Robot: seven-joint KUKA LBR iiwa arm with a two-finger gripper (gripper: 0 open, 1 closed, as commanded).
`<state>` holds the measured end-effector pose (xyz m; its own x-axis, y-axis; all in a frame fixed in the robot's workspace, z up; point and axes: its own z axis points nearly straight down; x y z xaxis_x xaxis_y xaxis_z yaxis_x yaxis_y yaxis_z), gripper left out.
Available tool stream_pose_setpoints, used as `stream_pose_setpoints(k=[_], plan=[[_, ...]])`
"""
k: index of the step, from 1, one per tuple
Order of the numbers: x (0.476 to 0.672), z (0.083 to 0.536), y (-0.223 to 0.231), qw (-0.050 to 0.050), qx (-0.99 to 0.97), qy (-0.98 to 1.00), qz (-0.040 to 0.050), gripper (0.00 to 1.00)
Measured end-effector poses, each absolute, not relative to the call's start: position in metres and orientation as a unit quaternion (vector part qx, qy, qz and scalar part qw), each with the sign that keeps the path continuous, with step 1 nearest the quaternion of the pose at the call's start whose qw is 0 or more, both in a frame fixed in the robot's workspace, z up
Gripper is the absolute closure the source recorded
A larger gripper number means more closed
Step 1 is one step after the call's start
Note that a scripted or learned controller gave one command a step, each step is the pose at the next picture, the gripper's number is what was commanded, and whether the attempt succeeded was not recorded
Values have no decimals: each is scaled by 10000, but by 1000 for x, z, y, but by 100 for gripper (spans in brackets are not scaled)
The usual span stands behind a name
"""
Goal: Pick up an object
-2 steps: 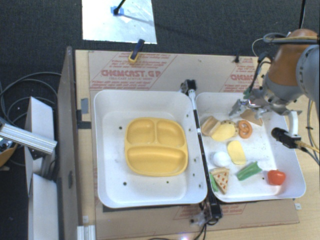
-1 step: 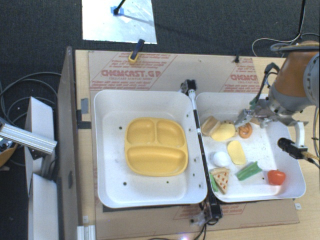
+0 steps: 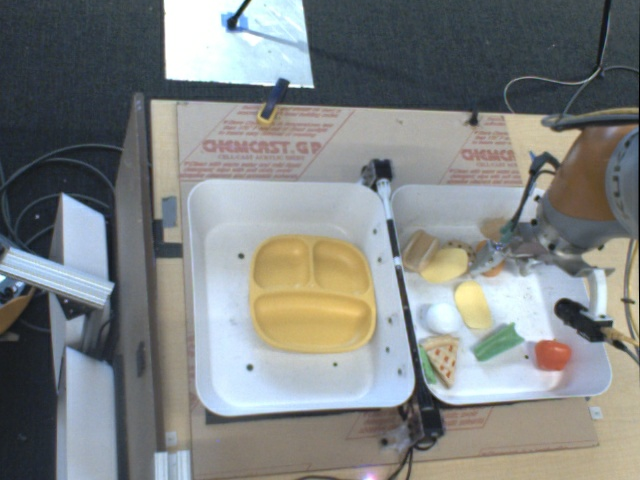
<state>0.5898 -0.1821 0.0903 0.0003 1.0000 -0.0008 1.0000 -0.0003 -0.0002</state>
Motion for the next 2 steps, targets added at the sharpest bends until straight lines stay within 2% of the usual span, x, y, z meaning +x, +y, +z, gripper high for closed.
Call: stream_pose_setpoints(k=[1, 2], plan=[[659, 86, -184, -92, 7063, 7078, -40, 0], [625, 87, -159, 26, 7066, 7076, 15, 0]])
